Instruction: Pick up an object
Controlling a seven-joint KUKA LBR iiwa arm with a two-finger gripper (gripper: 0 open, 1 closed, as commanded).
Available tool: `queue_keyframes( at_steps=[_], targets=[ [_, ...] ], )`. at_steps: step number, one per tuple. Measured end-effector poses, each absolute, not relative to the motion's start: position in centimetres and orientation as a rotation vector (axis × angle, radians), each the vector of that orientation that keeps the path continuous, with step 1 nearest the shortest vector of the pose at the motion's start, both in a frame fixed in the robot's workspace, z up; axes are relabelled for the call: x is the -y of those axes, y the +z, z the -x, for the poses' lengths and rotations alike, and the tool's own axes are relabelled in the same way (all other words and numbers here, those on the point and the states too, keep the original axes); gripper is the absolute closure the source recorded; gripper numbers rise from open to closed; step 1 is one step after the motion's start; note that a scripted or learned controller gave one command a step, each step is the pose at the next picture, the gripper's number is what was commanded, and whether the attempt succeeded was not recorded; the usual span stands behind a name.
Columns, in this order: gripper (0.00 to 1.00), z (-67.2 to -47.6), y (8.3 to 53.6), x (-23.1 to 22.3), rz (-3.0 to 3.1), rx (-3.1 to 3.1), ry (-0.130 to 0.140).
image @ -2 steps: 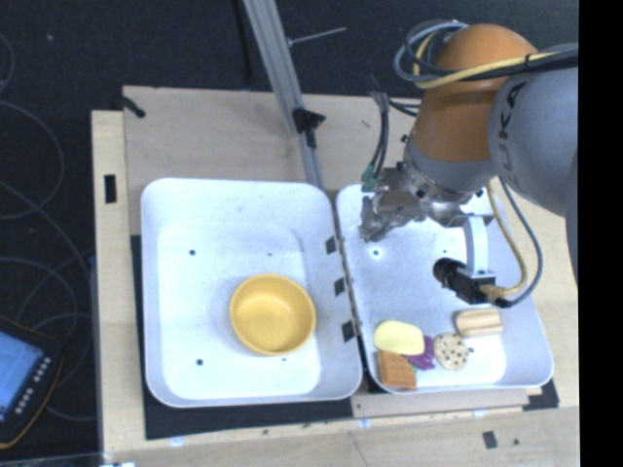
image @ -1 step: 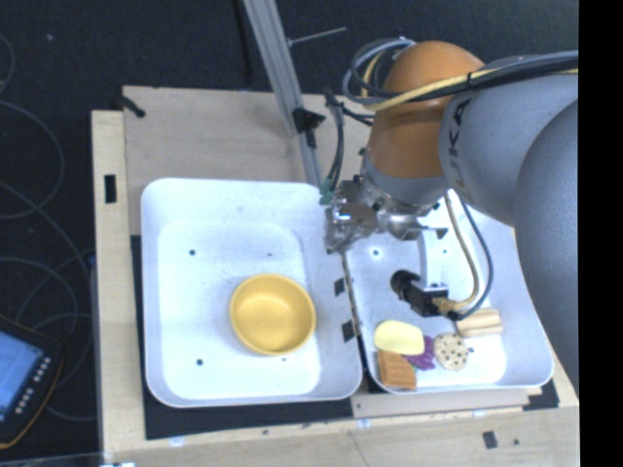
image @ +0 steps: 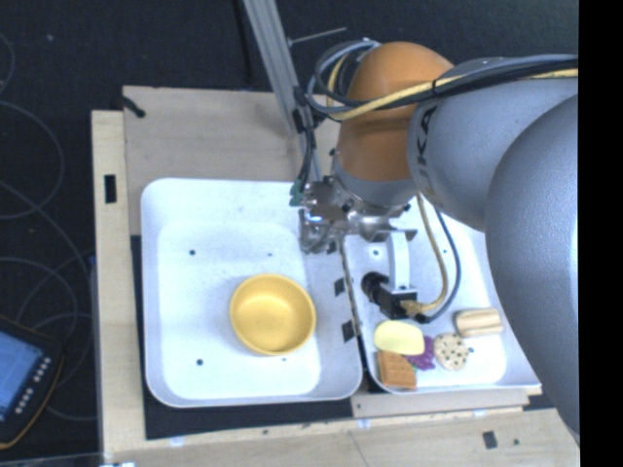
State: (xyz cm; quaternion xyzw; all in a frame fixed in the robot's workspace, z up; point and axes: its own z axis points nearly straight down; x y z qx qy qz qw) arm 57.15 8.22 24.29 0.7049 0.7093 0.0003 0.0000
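A yellow bowl point(image: 273, 313) sits upright in the left bin point(image: 180, 261), toward its near right. In the near end of the right bin point(image: 487, 370) lie a pale yellow rounded piece point(image: 399, 337), a brown cracker-like square point(image: 395, 369), a small purple thing point(image: 425, 360), a speckled round biscuit point(image: 453, 351) and a tan wooden cylinder point(image: 477, 321). My gripper point(image: 314, 230) hangs over the far right edge of the left bin, by the rim between the two bins. It is well above and behind the bowl, and I see nothing in it.
The big grey arm with its orange band point(image: 389, 115) covers most of the right bin. A slanted metal bar point(image: 268, 37) rises behind the bins. The bench's wooden edge point(image: 112, 290) runs along the left.
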Motion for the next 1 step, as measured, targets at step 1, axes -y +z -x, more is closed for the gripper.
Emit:
queue_keyframes(
  at_steps=[1],
  targets=[
    [0.0, -57.17, 24.3, -8.02, -2.218, -2.224, 0.0]
  ],
)
